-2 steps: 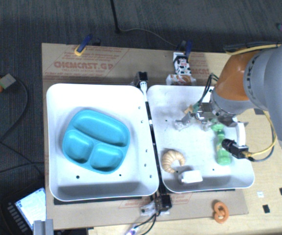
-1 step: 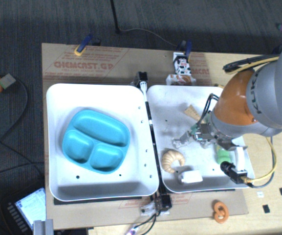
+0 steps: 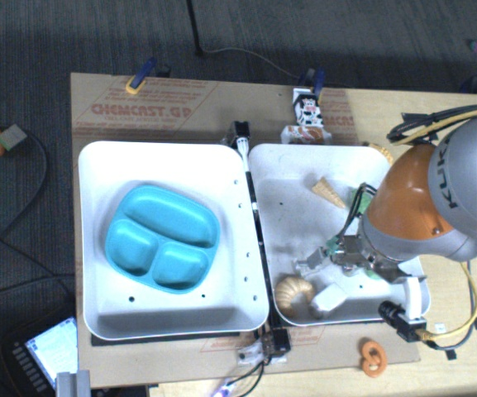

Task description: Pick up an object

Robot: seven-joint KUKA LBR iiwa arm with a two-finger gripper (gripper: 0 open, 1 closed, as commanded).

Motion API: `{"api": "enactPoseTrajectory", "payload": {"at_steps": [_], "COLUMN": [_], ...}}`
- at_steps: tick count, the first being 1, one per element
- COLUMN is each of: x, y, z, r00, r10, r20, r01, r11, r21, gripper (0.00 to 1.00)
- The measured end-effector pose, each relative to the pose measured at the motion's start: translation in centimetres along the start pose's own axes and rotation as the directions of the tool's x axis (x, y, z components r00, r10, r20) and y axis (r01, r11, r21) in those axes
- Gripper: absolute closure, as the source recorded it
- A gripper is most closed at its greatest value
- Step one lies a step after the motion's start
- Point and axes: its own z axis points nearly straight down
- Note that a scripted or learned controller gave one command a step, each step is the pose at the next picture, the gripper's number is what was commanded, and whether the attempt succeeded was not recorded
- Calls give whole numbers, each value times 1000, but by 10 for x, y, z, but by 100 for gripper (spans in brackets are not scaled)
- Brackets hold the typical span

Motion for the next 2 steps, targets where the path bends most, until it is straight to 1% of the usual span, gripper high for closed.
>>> {"api": "enactPoseTrajectory", "payload": {"at_steps": [1, 2], "x": [0, -56], "y": [0, 109], "z": [-9, 5], "r00": [1000, 1000], "r10": [1, -1], "r20": [0, 6], "r01": [-1, 1], "r11": [1000, 1000], "r21": [0, -15], "gripper": [100, 100]}}
